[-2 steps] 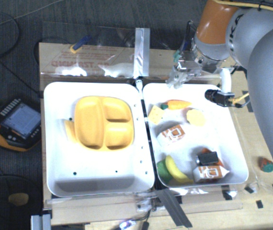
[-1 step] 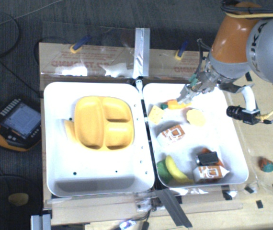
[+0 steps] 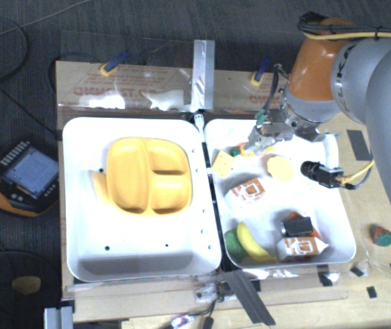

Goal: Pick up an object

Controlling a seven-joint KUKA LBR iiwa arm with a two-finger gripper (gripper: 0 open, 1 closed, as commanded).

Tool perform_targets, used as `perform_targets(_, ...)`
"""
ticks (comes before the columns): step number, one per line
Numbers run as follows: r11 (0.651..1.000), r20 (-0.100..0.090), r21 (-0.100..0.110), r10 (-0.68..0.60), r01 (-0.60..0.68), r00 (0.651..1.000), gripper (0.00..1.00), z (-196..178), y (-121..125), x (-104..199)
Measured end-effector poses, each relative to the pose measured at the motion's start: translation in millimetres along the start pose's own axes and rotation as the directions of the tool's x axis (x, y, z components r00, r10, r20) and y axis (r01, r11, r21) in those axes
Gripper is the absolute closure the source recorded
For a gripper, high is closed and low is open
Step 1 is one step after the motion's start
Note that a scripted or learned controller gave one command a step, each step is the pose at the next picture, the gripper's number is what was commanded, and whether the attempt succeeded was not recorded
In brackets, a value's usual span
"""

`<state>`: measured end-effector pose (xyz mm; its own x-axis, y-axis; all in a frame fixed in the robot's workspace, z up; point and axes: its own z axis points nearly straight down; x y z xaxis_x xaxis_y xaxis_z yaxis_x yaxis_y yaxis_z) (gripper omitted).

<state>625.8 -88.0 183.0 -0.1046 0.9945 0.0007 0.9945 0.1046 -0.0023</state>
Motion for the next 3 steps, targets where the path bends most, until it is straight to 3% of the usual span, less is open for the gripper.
perform_targets(1,1.0,0.001,-0.001,-0.007,0.007,1.0,1.0,-16.3,20.2,-3.0)
perform_targets(2,0.975,0.003,-0.001,0.221,-0.221,0.975,1.0,-34.0,41.3,-11.3)
perform_targets(3,0.975,0.003,-0.001,0.221,-0.221,0.975,0.0,-34.0,41.3,-11.4)
